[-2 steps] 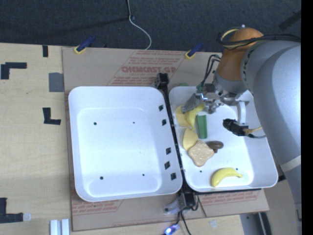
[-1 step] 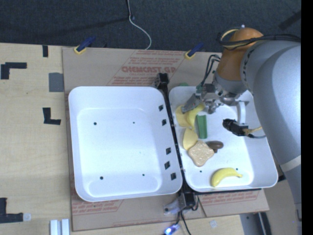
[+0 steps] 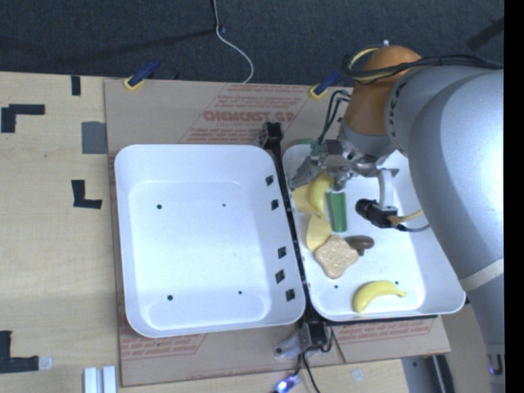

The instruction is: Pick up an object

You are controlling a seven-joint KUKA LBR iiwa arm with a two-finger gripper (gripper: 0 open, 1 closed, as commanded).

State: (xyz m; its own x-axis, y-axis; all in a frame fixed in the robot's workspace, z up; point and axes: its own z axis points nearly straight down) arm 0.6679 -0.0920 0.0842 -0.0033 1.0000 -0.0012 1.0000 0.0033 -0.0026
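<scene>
You see the grey arm with its orange band reaching into the right white bin (image 3: pixel 426 293), its two-finger gripper (image 3: pixel 332 178) low over the cluster at the bin's left side. Whether the claw is open or gripping cannot be told from here. Just below it stands a green cylindrical block (image 3: pixel 336 210) against pale yellow pieces (image 3: pixel 309 199), with a tan cracker-like slab (image 3: pixel 336 257), a small brown lump (image 3: pixel 359 242) and a yellow toy banana (image 3: pixel 377 294) nearer you. The left white bin (image 3: pixel 196 236) adjoins it.

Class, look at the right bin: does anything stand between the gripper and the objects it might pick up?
Nothing visible does. The gripper sits right over the cluster in the right bin, at the green block and yellow piece. The banana lies apart, nearer the front edge.
</scene>
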